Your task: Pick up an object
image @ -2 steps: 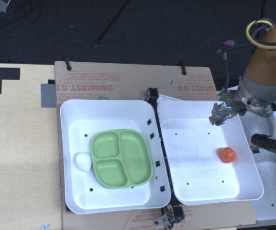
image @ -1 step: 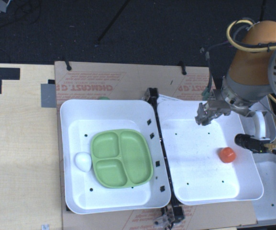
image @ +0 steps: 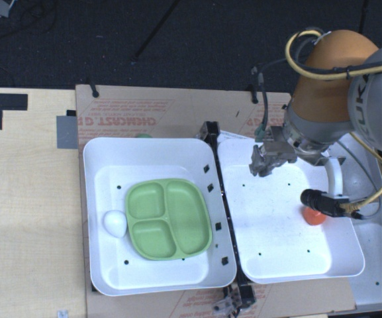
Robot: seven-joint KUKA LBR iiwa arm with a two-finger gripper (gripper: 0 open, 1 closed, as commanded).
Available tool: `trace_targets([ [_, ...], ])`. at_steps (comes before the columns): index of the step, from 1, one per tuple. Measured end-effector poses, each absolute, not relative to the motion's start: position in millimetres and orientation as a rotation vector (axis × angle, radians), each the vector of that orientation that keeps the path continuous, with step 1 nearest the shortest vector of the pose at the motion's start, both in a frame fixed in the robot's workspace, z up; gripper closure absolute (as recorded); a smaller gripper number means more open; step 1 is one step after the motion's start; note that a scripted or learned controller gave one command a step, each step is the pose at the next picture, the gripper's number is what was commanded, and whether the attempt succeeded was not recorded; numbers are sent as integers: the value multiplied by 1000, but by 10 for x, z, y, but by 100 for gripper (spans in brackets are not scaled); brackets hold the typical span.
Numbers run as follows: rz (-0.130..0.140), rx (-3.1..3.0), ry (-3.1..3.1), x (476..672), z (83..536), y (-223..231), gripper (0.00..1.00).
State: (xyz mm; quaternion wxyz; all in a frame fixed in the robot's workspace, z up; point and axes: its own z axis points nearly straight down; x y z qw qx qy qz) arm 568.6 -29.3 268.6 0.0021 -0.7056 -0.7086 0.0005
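Observation:
My gripper (image: 262, 167) hangs over the far left part of the right bin (image: 277, 270), below the orange-banded wrist. Nothing shows under or between its tips. A small orange-red object (image: 315, 218) lies near the right bin's right wall, well to the right of the gripper and nearer the front; a black part of the arm's fittings (image: 324, 201) covers its top. In the left bin (image: 104, 158) a green divided plate (image: 168, 218) lies flat, with a white egg-shaped object (image: 115, 223) touching its left edge.
A black divider (image: 218, 204) runs between the two bins. Both bins sit on a cardboard sheet (image: 151, 114). The arm's body (image: 330, 91) and a yellow cable (image: 303, 55) loom over the right bin's far right corner.

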Motion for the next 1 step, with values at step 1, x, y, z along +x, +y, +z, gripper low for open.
trace_targets([
  [1,4,-2213,-2222,5569,2531,249,100],
])
